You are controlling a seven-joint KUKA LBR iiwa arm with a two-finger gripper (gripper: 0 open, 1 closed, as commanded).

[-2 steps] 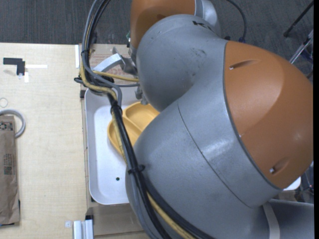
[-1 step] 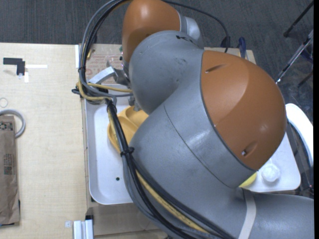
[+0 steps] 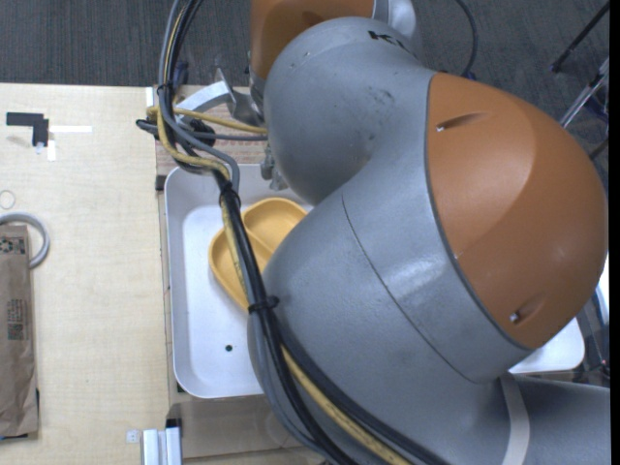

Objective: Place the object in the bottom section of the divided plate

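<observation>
1. Arm [image 3: 407, 231] bulks over most of the white bin [image 3: 194, 356]; its cables [image 3: 237, 240] drape across the bin's middle.
2. Divided plate [image 3: 254, 245], yellow, sits in the bin, partly under the arm; its sections are hard to separate.
3. Object to be placed: cannot be made out, likely hidden beneath the arm.
4. Jaw state: cannot tell.
5. Judgement: placement unconfirmed; progress cannot be judged.
</observation>
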